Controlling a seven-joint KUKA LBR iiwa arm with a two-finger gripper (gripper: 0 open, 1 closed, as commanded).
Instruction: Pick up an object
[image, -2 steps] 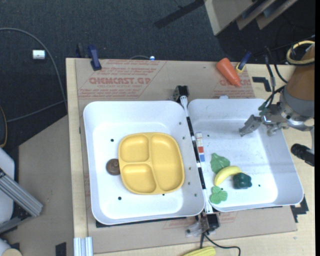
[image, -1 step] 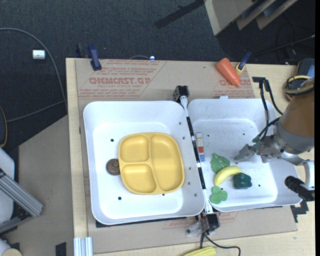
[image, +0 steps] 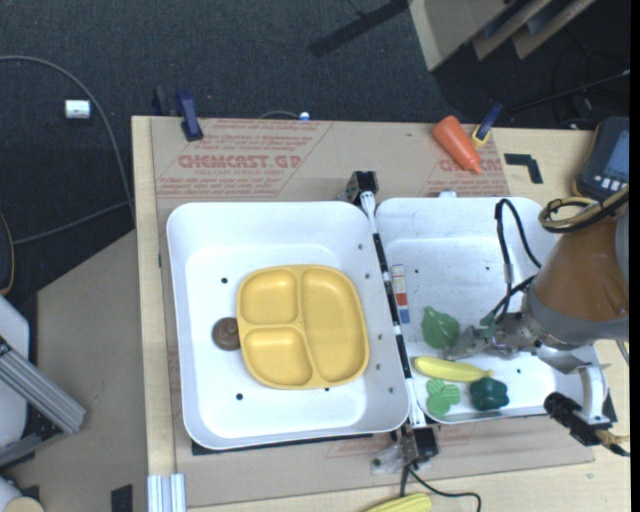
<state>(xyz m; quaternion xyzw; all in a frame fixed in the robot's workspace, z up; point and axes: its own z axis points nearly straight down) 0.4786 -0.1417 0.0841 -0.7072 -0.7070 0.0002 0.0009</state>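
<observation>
In the right bin (image: 450, 235) several toy foods lie near the front. A light green lumpy piece (image: 438, 326) sits by the left wall, with a yellow banana (image: 450, 369) just in front of it. A pale green piece (image: 443, 398) and a dark green piece (image: 489, 393) lie at the front edge. My gripper (image: 466, 345) reaches in from the right, low over the bin, between the light green piece and the banana. Nothing is visibly held.
The left bin (image: 200, 250) holds a yellow divided plate (image: 300, 326) with a small brown round thing (image: 226, 333) at its left edge. An orange carrot-like toy (image: 458, 145) lies on the bench behind the bins. A black cable (image: 507, 240) loops over the right bin.
</observation>
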